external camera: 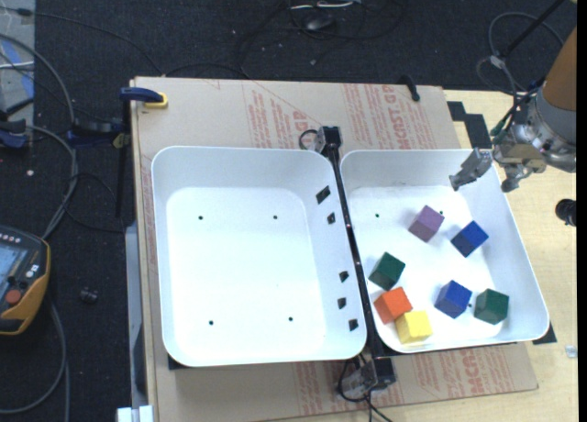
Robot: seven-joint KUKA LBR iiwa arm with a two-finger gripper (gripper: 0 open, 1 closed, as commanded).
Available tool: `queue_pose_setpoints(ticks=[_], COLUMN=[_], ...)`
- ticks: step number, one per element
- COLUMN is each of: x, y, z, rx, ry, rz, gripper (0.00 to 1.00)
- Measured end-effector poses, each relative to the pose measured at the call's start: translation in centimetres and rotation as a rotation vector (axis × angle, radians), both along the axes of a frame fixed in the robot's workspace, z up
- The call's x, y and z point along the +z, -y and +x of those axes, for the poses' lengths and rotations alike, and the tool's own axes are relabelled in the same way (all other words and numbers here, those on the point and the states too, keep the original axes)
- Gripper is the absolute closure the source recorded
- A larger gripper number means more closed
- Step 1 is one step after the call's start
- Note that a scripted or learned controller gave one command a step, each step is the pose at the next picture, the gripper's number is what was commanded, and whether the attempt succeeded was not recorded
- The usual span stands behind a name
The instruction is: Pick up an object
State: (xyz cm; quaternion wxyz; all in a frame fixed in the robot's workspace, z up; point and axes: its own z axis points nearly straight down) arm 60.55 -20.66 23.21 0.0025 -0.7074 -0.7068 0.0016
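The right bin (527, 273) holds several small cubes: a purple one (426, 223), a blue one (470, 238), a dark green one (388, 270), an orange one (393, 303), a yellow one (415, 326), a second blue one (453, 298) and a second green one (492, 305). My gripper (488, 174) hovers over the bin's far right corner, above and behind the purple and blue cubes. Its fingers stand apart, open, with nothing between them.
The left bin (165, 255) lies beside the right one, with a black divider strip (347, 237) between them. Both rest on a cardboard sheet (275, 108). Cables and a blue clamp (142, 96) lie off the board to the left and back.
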Motion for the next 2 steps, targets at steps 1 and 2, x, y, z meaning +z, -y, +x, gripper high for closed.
queue_pose_setpoints(ticks=[1, 2], x=[0.3, -5.8], y=[0.0, -0.5], z=[0.1, -0.5], rx=[0.001, 0.001], ry=[0.006, 0.001], rz=[-0.001, 0.0], gripper=[0.0, 0.0])
